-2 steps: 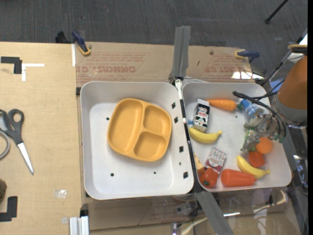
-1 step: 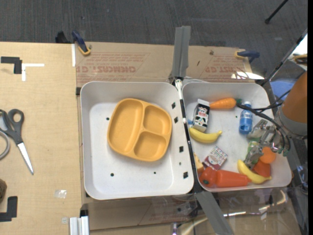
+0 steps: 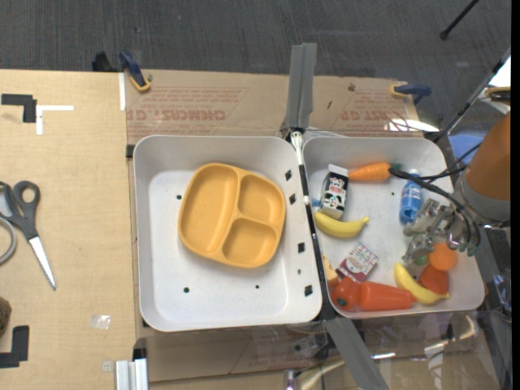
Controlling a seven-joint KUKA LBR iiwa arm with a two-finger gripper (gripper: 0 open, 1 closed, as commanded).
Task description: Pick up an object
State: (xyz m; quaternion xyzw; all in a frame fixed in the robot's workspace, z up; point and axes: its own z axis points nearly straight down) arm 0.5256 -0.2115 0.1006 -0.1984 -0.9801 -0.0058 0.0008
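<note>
The right bin (image 3: 382,145) holds several items. At the back lies a carrot (image 3: 370,171), with a small black-and-white carton (image 3: 335,192) and a banana (image 3: 341,225) on the left. A blue bottle (image 3: 410,201) lies further right. Toward the front are a red-and-white packet (image 3: 358,261), a long red-orange toy vegetable (image 3: 374,296) and a second banana (image 3: 416,284). An orange ball (image 3: 444,257) rests on a red piece (image 3: 435,279). My gripper (image 3: 420,240) hangs low over the right side of this bin, between the blue bottle and the orange ball, just left of the ball.
The left bin (image 3: 154,218) holds a yellow three-compartment plate (image 3: 231,215). A metal divider (image 3: 301,96) runs between the bins at the back. Scissors (image 3: 28,226) lie on the bench at far left. Dark cables (image 3: 431,181) cross the right bin's back corner near the arm (image 3: 496,165).
</note>
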